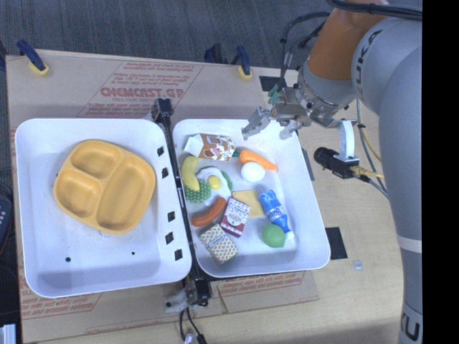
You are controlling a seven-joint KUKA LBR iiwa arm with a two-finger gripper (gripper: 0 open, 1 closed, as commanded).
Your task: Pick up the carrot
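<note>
The carrot (259, 159) is a small orange piece lying in the right bin (310, 213), near its back right, just above a white egg (252, 172). My gripper (271, 125) hangs above the bin's back edge, a little above and to the right of the carrot. Its two fingers are spread apart with nothing between them. The grey arm with its orange band reaches in from the upper right.
The right bin also holds a yellow banana (189, 173), a sausage (209, 211), a blue bottle (274, 210), a green ball (272, 236), small cartons (235, 216) and a cheese slice (248, 199). A yellow divided plate (105, 185) lies in the left bin (36, 256).
</note>
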